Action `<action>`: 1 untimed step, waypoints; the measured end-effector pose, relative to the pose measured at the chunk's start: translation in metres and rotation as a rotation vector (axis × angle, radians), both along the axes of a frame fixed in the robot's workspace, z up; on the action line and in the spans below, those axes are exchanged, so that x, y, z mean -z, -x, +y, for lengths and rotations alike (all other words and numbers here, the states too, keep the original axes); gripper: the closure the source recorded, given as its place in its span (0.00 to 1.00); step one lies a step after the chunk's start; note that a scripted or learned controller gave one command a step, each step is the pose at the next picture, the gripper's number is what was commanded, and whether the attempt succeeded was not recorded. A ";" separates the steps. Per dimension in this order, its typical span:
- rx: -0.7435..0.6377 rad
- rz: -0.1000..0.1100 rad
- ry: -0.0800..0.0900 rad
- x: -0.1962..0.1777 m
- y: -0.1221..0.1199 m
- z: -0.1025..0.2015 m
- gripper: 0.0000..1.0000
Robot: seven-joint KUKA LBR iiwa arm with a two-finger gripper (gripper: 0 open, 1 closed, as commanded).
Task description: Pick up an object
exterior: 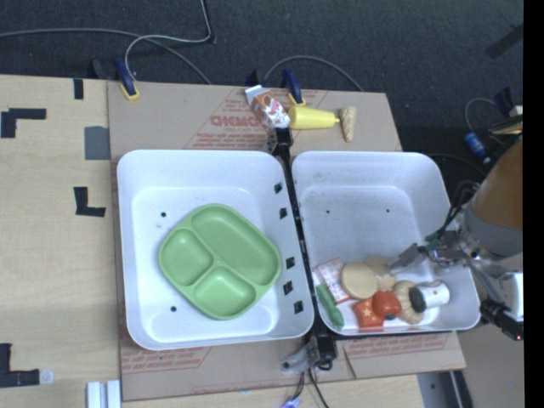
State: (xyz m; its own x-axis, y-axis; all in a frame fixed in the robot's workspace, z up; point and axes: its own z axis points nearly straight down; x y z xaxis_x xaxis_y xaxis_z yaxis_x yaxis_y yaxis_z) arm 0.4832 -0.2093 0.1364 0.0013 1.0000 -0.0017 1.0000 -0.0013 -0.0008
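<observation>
The right white bin (374,177) holds a cluster of small objects along its near edge: a tan round disc (360,279), a red piece (379,306), a white cylinder with a dark end (429,296), a green strip (330,307) and a red-and-white packet (326,276). My gripper (429,252) reaches in from the right, low over the bin's right side, just above and right of the cluster, near the tan disc and the white cylinder. Nothing visibly hangs from it. The left white bin (140,185) holds a green divided plate (219,260).
Behind the bins, on the cardboard, lie a yellow item (311,118), a small printed packet (267,105) and a beige piece (347,123). Blue clamps (127,82) and cables run along the bench's far edge. The arm's orange band (506,189) stands over the right rim.
</observation>
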 end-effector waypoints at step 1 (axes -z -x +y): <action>-0.001 0.002 -0.002 -0.009 0.000 0.001 1.00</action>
